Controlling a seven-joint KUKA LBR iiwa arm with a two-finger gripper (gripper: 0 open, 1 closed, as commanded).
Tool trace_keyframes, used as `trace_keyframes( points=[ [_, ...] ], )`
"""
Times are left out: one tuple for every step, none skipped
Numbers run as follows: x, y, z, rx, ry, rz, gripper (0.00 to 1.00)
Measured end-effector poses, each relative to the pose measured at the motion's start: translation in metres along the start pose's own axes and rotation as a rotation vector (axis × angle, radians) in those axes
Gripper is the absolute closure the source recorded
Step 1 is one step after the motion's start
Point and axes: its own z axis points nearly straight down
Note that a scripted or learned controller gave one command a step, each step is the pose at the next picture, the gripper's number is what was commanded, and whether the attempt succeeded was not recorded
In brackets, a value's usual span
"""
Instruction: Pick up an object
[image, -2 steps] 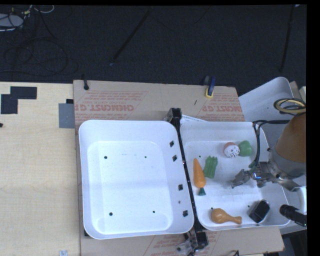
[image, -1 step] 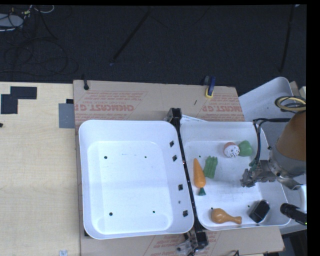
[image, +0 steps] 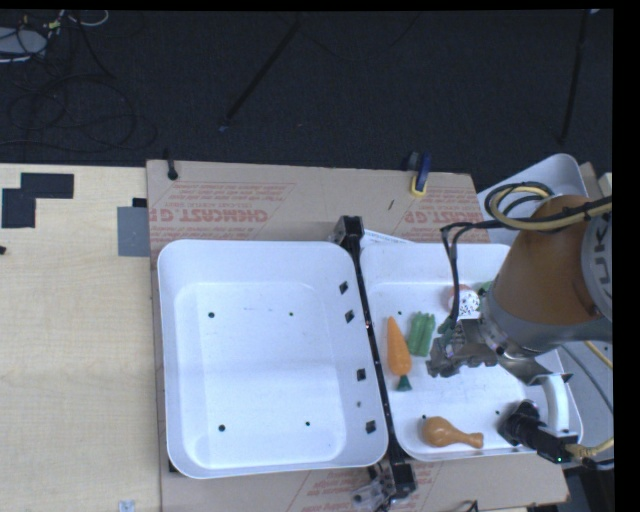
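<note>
Pick not yet done. Dark two-finger gripper (image: 447, 358) low inside right-hand shallow white bin (image: 420, 268), jaw state impossible to tell. Orange plastic carrot (image: 398, 346) at its 9 o'clock, green ridged block (image: 421, 332) at 10, tan drumstick-shaped toy (image: 448, 433) at 6. Nothing visibly lifted.

A dark floor (image: 300, 80) strewn with black cables (image: 70, 110) is seen beyond the desk (image: 70, 330), whose pale wood surface is partly covered by printed cardboard (image: 290, 200).
</note>
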Motion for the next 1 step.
trace_keyframes(
  points=[
    [0.0388,0.0460,-0.1111,-0.011,-0.006,0.004,1.00]
  ],
)
